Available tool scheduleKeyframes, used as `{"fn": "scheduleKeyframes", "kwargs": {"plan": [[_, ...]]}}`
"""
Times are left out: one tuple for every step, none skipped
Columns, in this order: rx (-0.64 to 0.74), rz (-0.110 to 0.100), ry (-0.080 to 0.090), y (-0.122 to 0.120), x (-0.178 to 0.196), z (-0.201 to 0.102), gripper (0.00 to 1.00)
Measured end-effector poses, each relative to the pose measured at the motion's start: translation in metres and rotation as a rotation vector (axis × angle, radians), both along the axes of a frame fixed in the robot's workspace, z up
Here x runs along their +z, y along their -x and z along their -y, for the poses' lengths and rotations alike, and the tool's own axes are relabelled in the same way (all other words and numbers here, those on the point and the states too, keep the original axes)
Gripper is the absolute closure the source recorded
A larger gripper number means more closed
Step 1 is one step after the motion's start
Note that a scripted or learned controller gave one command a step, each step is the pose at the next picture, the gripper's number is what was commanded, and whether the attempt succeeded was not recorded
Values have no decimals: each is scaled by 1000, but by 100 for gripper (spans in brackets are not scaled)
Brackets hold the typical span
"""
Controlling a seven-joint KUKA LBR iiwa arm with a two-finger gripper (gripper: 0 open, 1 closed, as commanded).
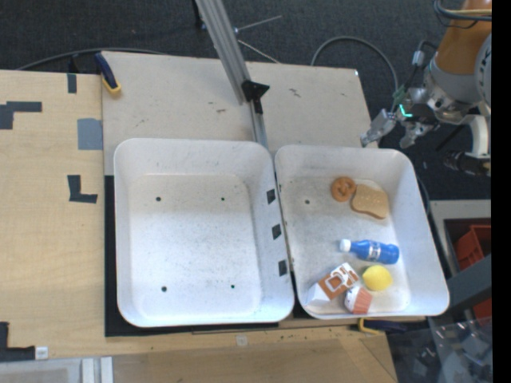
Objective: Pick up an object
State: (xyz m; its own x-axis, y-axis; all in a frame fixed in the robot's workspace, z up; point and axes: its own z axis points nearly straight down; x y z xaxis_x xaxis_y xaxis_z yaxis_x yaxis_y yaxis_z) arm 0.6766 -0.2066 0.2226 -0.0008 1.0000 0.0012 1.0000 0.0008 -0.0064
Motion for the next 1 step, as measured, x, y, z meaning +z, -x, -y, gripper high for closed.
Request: {"fn": "scheduleKeyframes", "kwargs": {"plan": [[1,4,3,-1,3,0,0]]}}
